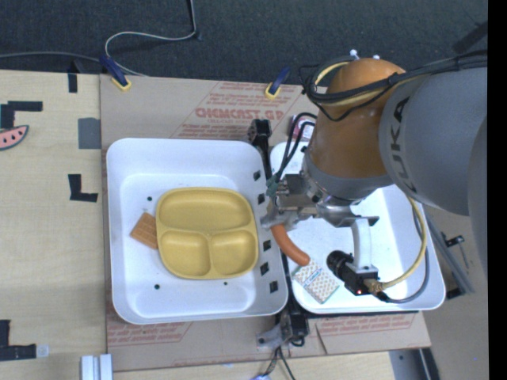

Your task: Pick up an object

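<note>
- Although the arm [372, 133] has its wrist low over the right bin [420, 291], nothing can be seen lifted, so the pick-up looks not yet done.
- The gripper [279, 212] sits at the bin's 9 o'clock edge, close against the wall shared with the left bin [127, 212]; the wrist hardware hides its tips, so whether it is parted, closed, or has hold of anything cannot be told.
- The likeliest target is the orange sausage-shaped toy [290, 245], lying in the right bin just at 5 o'clock from the gripper, tilted, one end close under the wrist and the rest in plain view on the bin floor.
- Farther toward 5 o'clock, near the front wall, lies a small white patterned packet [316, 283], untouched and apart from the gripper.
- In the left bin a yellow divided plate [207, 233] rests in the middle, and a tan flat piece [145, 229] pokes out from beneath its 9 o'clock side; both are away from the arm.
- What seems left: closing on an object, then raising it clear of the bin. The judgement is that the try is at the reaching or grasping stage, no further.
</note>
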Action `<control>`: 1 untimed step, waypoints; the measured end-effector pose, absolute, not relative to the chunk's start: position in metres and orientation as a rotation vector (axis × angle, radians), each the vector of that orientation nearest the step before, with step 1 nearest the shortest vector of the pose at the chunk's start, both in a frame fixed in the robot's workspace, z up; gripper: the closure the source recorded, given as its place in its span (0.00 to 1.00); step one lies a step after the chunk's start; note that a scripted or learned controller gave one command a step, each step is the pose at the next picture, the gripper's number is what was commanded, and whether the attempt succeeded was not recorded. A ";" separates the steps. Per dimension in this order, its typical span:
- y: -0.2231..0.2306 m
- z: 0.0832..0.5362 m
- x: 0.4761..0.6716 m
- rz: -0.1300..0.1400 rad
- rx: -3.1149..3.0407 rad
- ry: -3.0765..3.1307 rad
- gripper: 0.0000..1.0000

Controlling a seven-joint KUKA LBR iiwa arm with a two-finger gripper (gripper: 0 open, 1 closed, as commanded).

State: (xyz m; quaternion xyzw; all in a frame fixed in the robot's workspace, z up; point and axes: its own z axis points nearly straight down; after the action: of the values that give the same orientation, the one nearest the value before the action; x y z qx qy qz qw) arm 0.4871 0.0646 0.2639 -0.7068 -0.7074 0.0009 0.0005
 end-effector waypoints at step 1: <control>0.065 0.273 0.487 0.005 -2.218 -2.222 1.00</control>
State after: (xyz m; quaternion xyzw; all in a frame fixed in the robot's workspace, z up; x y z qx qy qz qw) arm 0.4872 0.0648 0.2732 -0.7065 -0.7078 0.0016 0.0011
